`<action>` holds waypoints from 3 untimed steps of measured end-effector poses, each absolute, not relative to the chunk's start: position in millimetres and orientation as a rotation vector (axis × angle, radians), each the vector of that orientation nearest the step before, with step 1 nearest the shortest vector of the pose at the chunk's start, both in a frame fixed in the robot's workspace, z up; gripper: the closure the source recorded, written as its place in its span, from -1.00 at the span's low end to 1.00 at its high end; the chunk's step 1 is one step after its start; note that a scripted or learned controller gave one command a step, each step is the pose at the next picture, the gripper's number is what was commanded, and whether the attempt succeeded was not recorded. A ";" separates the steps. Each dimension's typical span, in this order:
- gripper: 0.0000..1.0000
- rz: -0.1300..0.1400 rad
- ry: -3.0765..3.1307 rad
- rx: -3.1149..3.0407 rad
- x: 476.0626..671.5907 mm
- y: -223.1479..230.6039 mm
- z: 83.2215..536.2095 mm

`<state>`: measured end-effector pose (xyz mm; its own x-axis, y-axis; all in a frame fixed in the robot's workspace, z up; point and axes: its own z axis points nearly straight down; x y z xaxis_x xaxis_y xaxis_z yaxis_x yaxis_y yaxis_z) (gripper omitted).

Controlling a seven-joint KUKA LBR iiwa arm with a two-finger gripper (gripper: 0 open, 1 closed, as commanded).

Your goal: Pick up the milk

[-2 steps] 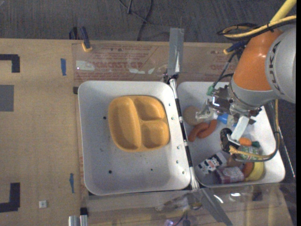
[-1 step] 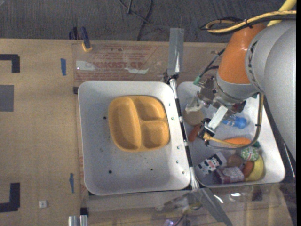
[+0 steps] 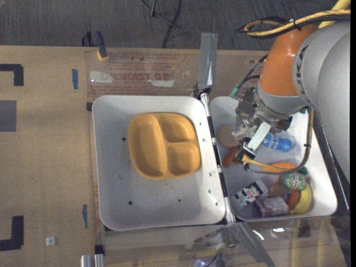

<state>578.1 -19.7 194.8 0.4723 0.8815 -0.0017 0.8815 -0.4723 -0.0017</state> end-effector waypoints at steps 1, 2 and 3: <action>1.00 0.002 -1.424 -2.800 581.8 7.0 365.6; -1.00 0.003 -1.424 -2.800 581.7 7.2 365.4; -1.00 0.005 -1.281 -2.867 577.6 62.3 269.9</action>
